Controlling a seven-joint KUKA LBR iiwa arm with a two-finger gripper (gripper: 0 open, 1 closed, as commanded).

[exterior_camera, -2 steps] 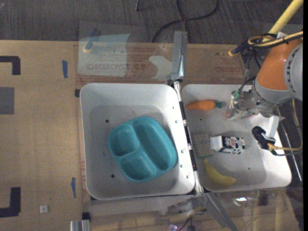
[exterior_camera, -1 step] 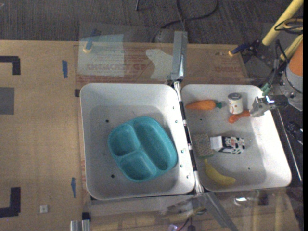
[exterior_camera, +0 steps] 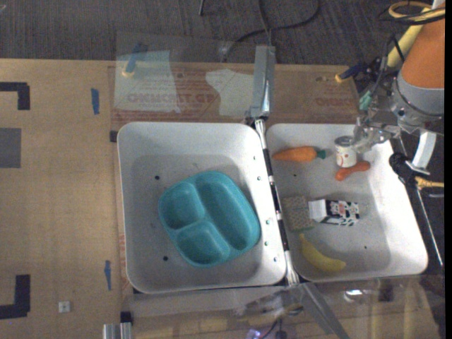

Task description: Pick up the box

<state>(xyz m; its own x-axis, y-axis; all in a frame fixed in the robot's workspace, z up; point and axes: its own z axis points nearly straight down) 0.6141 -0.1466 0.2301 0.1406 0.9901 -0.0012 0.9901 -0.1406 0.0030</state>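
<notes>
The box (exterior_camera: 336,210) is a small white and black carton with a cow print. It lies on its side in the middle of the right bin (exterior_camera: 402,249). My gripper (exterior_camera: 367,134) hangs over the bin's far right corner, up and to the right of the box and well apart from it. It is close beside a small white can (exterior_camera: 345,151). Nothing visible is held in it.
A greenish square pad (exterior_camera: 297,212) touches the box's left end. A banana (exterior_camera: 321,256) lies in front of the box, with a carrot (exterior_camera: 299,154) and a small orange piece (exterior_camera: 352,169) behind it. The left bin (exterior_camera: 141,154) holds a teal divided plate (exterior_camera: 207,218).
</notes>
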